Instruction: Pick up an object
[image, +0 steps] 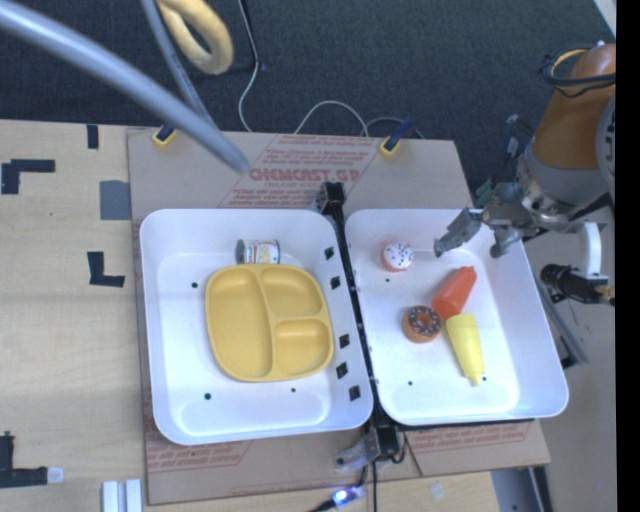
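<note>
The right bin (530, 390) holds a white ball with red dots (397, 257), an orange-red carrot-like piece (455, 289), a chocolate donut (422, 324) and a yellow bottle-shaped piece (465, 346). My gripper (470, 232) hangs over the bin's upper right part, just above the orange-red piece and right of the dotted ball. Its two fingers stand spread apart with nothing between them.
The left bin (170, 400) holds a yellow divided plate (268, 322) and a small can (258, 252) lying behind it. A black divider (345, 300) runs between the bins. A grey pole crosses the upper left. My arm's orange band (575, 110) is at the right.
</note>
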